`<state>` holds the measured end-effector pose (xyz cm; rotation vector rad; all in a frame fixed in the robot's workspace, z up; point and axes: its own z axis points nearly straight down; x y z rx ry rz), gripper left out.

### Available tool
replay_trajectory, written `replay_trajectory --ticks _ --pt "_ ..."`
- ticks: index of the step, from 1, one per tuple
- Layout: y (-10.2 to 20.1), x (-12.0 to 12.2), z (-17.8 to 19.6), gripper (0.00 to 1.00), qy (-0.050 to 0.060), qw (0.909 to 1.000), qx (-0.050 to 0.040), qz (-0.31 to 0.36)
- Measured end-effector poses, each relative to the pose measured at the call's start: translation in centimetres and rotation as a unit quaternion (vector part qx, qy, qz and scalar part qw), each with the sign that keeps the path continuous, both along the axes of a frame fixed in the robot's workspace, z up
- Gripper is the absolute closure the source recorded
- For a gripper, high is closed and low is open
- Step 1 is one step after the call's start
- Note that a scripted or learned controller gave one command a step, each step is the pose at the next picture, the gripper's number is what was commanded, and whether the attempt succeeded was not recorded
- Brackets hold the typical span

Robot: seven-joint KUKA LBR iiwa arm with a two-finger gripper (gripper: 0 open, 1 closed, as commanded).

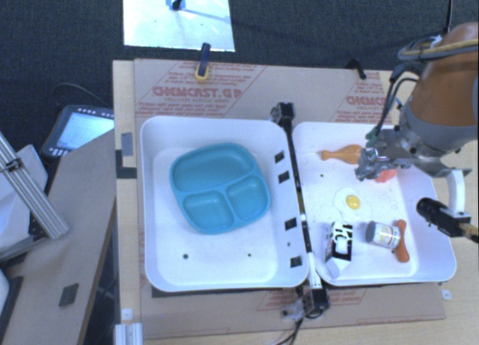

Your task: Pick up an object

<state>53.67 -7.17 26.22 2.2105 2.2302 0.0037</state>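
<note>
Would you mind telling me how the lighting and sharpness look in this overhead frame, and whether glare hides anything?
Camera view: even, soft light; the white bins are bright but not blown out; the blue tray reads crisply; the gripper is slightly soft and casts little shadow; the pale sheet at top shows mild glare.

The claw (372,165) hides most of a red object (385,175); its finger state is unclear.
</note>
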Motion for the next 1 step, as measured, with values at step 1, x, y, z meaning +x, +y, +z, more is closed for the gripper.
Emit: replay_trajectory --ticks 1 --pt "4.75 1.59 0.08 1.00 -0.001 1.0000 0.0003 0.000"
